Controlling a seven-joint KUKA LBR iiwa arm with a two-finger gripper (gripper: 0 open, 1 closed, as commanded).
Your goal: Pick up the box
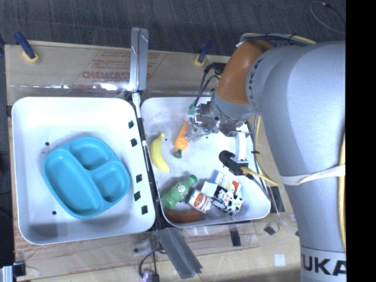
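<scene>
Nearest me, along the front edge of the right bin (257, 211), I see the box (226, 194), a small carton with a cow-patch print, lying beside a red-and-white carton (201, 201), a green bottle (178, 191) and a sausage (183, 216). It sits on the bin floor, untouched, so the pick itself is not yet done. Farther in lie a banana (158, 152) and a carrot (181, 138). The gripper (198, 125) hangs near the carrot's top, well apart from the box; whether it is apart or together I cannot tell from here. What is left, by my judgement: move toward the front, descend, close, lift. The left bin (23, 157) holds a blue tray (86, 175).
</scene>
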